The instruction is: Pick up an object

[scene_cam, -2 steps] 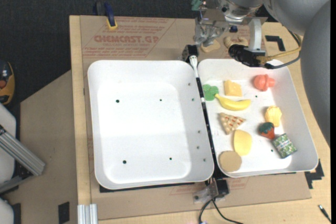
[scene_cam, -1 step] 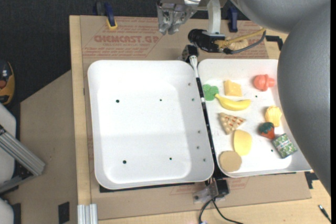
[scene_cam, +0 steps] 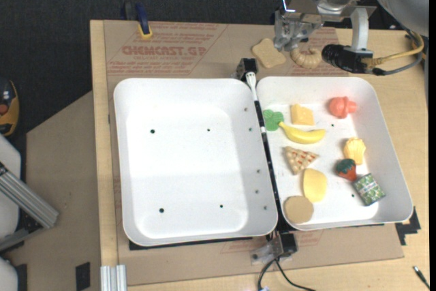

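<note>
The right bin (scene_cam: 392, 160) holds several toy foods: a green piece (scene_cam: 272, 120), a yellow cheese block (scene_cam: 302, 114), a banana (scene_cam: 303, 135), a pink-red piece (scene_cam: 342, 106), a pizza slice (scene_cam: 300, 159), yellow fries (scene_cam: 354, 149), a strawberry (scene_cam: 346, 169), a green box (scene_cam: 368, 189), a pale yellow oval (scene_cam: 314, 185) and a tan round cookie (scene_cam: 298, 208). My gripper (scene_cam: 293, 41) hangs behind the right bin's far edge, over the cardboard. Just under it lie a tan toast piece (scene_cam: 268, 53) and a tan ring-shaped pastry (scene_cam: 306, 57), both outside the bins.
The left bin (scene_cam: 126, 146) stands beside the right one, joined along a black hinge strip (scene_cam: 257, 119). A blue and yellow clamp (scene_cam: 142, 18) sits at the cardboard's far left edge. An aluminium rail (scene_cam: 24, 194) lies at the left.
</note>
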`<state>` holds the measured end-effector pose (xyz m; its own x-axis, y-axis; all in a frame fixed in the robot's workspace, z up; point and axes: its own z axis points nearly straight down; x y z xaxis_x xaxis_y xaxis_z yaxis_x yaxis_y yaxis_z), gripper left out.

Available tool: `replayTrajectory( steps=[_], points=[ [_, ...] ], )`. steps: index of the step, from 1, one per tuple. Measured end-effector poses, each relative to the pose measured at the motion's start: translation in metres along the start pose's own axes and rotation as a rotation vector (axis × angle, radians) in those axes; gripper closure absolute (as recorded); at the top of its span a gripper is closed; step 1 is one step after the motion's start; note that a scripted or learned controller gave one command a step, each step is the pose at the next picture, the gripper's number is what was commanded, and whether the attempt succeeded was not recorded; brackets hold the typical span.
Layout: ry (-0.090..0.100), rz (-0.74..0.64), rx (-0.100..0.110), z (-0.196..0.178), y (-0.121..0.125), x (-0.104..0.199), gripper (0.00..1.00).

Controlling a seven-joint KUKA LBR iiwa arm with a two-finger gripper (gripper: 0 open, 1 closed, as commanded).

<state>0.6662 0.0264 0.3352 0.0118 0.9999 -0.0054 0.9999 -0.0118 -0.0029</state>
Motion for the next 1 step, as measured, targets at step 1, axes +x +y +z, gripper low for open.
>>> replayTrajectory(
  steps=[1],
  points=[
    [0.003, -0.004, 0.0, 0.001, -0.0083, -0.0667, 1.0]
  ],
)
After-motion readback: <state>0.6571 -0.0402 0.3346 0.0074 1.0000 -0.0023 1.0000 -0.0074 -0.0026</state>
